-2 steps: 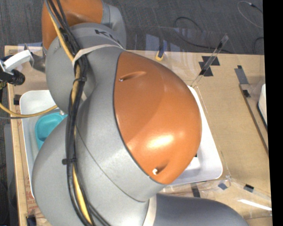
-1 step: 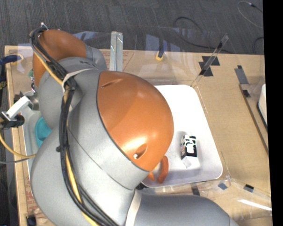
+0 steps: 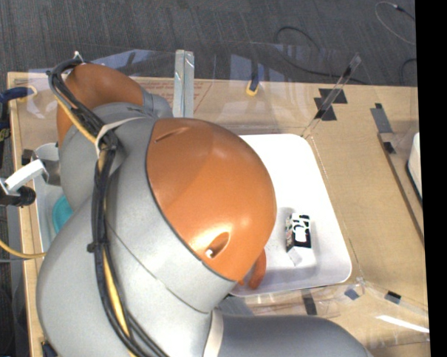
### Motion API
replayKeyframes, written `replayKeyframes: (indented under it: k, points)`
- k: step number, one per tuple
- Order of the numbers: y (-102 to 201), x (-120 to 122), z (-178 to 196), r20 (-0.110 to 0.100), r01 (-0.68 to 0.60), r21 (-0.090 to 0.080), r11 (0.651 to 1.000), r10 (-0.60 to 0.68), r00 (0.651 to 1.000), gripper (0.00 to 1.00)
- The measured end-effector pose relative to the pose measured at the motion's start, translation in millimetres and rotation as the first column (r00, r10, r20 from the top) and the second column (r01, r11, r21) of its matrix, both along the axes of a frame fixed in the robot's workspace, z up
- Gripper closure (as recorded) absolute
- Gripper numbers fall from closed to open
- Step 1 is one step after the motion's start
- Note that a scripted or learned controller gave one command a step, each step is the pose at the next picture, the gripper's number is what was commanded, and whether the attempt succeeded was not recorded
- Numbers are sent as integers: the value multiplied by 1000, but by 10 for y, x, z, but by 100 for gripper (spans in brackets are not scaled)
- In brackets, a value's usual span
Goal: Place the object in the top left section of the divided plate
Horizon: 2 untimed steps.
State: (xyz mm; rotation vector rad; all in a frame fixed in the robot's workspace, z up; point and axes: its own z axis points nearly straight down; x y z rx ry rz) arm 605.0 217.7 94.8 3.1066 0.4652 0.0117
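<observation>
Object (image 3: 298, 234), by my reading, is the small black-and-white piece lying in the white bin (image 3: 323, 170) at the right of the frame, near that bin's lower right corner and apart from its walls; the gripper (image 3: 49, 167) sits at the far left edge of the frame, tucked behind the bulk of the arm (image 3: 202, 197), and whether it is clenched or released I cannot tell; nothing can be seen held in it; just below it a teal sliver (image 3: 62, 214) peeps out from under the arm, which may be the divided plate, though too little of it is visible to be sure; the likely trouble follows from this spread: if the gripper is working over the plate while the object lies well apart in the other bin, any release there would put down nothing; the arm also hides the plate's sections, so a drop into the wrong compartment could not be caught from this angle; when a grasp does come, the nearby bin corner may crowd the approach, and a low piece could slip out of a pinch; in looks the object is small, blocky and dark, with white markings on its top and a pale tab at its lower end, lying slightly askew; it appears stiff and light.
</observation>
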Motion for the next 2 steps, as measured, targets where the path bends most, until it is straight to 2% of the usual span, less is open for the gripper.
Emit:
replayKeyframes:
  k: [1, 2]
  points:
    - [12, -653, 18, 3, 89, 3, 996, -89, 996, 0]
    - [11, 107, -41, -14, -48, 1, 999, 48, 999, 0]
